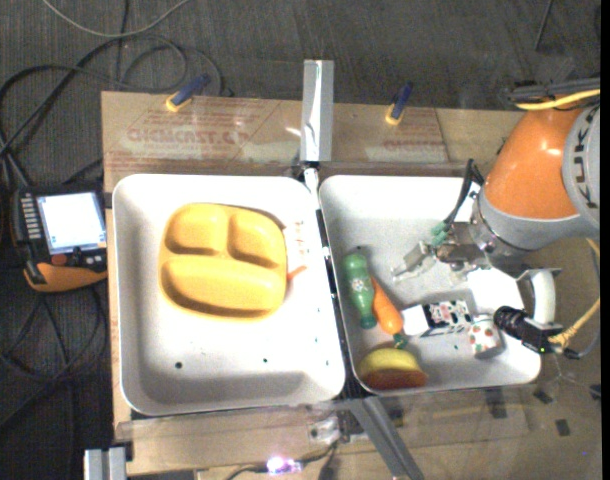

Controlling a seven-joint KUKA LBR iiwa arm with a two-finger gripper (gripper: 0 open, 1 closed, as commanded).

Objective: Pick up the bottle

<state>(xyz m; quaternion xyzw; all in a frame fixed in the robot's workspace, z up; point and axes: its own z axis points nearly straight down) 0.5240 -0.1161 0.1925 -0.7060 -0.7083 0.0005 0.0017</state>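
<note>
Approach step: small green plastic bottle (pixel 360 286) lies on its side at left of the right white bin (pixel 505 373), touching an orange toy carrot (pixel 386 311). Metal two-finger gripper (pixel 417 260) hovers just beside, to its right, fingers spread w/ nothing between. Next move likely: shift left over bottle, descend, close

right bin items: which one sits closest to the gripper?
The white printed box, just below the gripper. The green bottle, carrot and apple lie farther left.
</note>
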